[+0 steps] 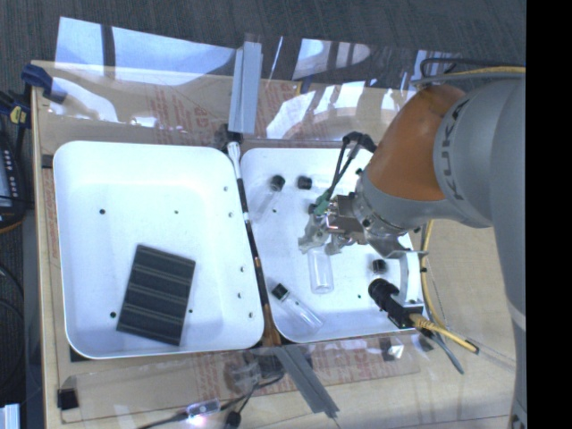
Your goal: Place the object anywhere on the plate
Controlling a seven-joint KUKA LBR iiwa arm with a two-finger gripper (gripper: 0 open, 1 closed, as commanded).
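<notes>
Seemingly the step in hand is the pick. From the overhead camera, the gripper [323, 229] hangs low over the middle of the right bin [279, 239], and a clear vial [321, 275] lies just beside it on the bin floor. I judge that vial to be the task's object. Whether the gripper is released, clenched or grasping anything, I cannot tell: glare and clutter under the wrist hide it, and the vial looks to rest on the floor, not in a grip.

To do this well, the gripper should centre across the vial's width, not its length, since smooth round glass or plastic will likely roll or squirt out of an off-centre pinch. Lift straight up before crossing the rims between the 2 bins. Then lower close to the plate [159, 293] before letting go, laying the vial along its ridges so it settles and does not roll off.

The right bin also holds a second vial [302, 311] with a black cap near the front wall, and 3 small black bits: 2 [277, 183] near the back, 1 [379, 264] near the arm. The left bin [134, 186] holds the plate, a dark ribbed slab lying flat toward its front, well apart from the gripper.
</notes>
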